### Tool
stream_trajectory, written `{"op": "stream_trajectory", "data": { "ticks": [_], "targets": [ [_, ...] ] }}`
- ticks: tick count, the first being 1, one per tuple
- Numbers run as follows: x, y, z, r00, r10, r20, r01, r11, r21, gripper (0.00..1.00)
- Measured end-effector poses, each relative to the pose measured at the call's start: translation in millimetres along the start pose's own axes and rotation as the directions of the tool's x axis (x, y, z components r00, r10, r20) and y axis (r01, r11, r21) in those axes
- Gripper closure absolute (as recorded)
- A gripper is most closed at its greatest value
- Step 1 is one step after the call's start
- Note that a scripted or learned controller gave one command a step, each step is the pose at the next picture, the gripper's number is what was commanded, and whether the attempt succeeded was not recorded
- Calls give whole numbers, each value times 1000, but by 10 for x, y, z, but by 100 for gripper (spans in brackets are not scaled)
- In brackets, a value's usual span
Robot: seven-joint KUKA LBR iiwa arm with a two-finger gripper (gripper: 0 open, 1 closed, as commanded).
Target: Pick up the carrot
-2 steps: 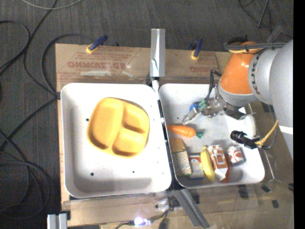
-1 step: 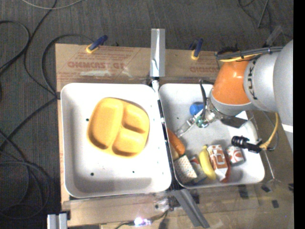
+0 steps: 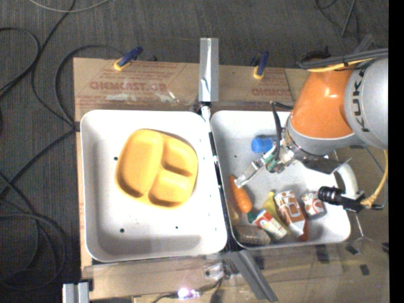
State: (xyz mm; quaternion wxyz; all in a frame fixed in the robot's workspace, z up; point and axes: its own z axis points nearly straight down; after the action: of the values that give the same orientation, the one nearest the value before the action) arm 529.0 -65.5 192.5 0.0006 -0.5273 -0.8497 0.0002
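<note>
Gripper point(image 3: 252, 169) hangs over the right bin point(image 3: 222, 126), its slim fingers slightly apart, holding nothing. Just below it, against the bin's left wall, lies the carrot point(image 3: 242, 196): probably light, stiff, smooth-skinned and tapered, best pinched across its thick middle.

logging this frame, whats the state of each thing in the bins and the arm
carrot: lying in the right bin by its left wall, not gripped
yellow tray: flat in the left bin, compartments bare
blue object: resting near the arm
food packets: piled along the near edge
gripper: above the carrot
</note>
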Motion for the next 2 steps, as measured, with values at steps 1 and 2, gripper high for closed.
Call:
{"op": "stream_trajectory", "data": {
  "ticks": [1,2],
  "targets": [
    [-1,-1,0,1000,0,0,0,1000,0,0],
    [-400,-277,1036,991,-132,7,132,991,-7,0]
  ]
}}
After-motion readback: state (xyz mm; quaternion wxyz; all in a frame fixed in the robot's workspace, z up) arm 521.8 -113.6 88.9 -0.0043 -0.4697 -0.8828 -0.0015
